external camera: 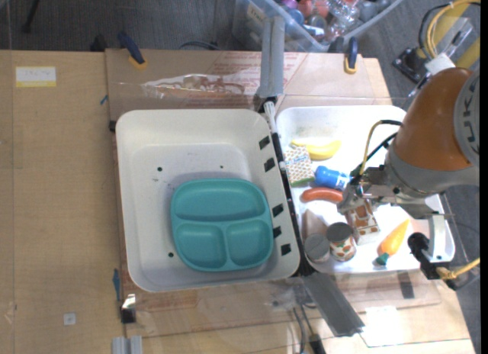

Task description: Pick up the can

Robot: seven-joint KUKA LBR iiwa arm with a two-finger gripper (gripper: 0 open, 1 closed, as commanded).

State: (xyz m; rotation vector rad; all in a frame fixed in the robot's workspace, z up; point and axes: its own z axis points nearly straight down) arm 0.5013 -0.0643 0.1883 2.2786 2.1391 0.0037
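Roughly, largest first:
Left bin (137,192): fills the middle-left of the frame and carries a teal divided tray (221,223), which lies flat toward its lower right.
Right bin (358,116): sits at centre-right, butted against the left one; this is the cluttered side where I work.
My arm (438,131): grey with the orange band, it reaches in from the right edge and hangs over the right bin's middle, I judge so as to come straight down on the clutter.
My pincer (358,196): hovers low above a small patterned box (366,221); whether it is released or clenched I cannot tell, since the wrist hides it.
Banana (320,149): upper part of the right bin.
Blue cylinder (332,175): just below the banana.
Carrot (393,239): lower right of the bin.
Can (341,239): upright near the bin's lower left, just below and left of my pincer, untouched; not yet grasped, I judge.
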